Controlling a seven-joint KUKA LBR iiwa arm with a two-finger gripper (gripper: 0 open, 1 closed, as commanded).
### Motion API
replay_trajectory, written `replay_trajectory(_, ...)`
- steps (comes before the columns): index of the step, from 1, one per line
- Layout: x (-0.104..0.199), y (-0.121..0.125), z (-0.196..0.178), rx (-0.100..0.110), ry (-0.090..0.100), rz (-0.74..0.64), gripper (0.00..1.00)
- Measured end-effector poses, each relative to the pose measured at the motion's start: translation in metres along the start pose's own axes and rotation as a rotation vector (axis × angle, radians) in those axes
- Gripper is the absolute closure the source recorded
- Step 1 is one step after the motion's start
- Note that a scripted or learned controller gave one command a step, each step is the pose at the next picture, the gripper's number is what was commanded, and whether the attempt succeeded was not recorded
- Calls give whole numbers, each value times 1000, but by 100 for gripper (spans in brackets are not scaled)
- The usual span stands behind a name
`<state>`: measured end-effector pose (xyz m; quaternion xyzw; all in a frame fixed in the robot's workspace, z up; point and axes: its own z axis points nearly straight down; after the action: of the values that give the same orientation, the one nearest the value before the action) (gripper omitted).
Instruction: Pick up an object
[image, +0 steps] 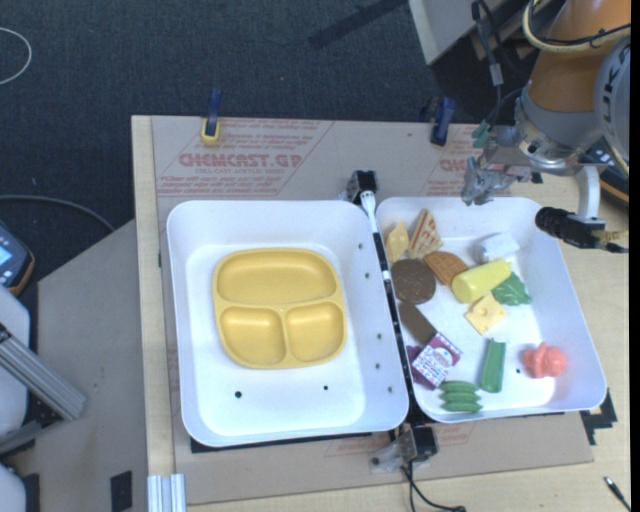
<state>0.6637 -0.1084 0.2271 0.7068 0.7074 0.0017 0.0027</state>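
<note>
We see a robotics lab: a plywood surface (300, 150) under two white bins (190, 300), held by blue clamps (212, 118), cables (420, 480) trailing, dark carpet (100, 60) left of the fingers, and aluminium framing (40, 375).

The scene is brightly and evenly lit from above, with soft light and no hard-edged shadows. The two white bins (190, 300) come close to overexposure, their walls nearly washed out. The yellow tray (280, 305) shows mild sheen along its ridges and gentle shading in its compartments. The dark carpet (120, 60) around the bench (300, 155) stays dim and low in detail. Focus is moderate throughout — small toys in the right bin look soft, printed lettering on the bench is slightly fuzzy. The arm (575, 70) at upper right appears a little blurred — its edges smear.
</note>
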Motion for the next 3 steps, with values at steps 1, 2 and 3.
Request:
replay_trajectory(1, 52, -25, -10, 9, 4, -4, 100)
replay_trajectory(2, 101, -37, 0, 10, 3, -2, 100)
replay_trajectory(3, 141, -63, -7, 10, 3, -3, 100)
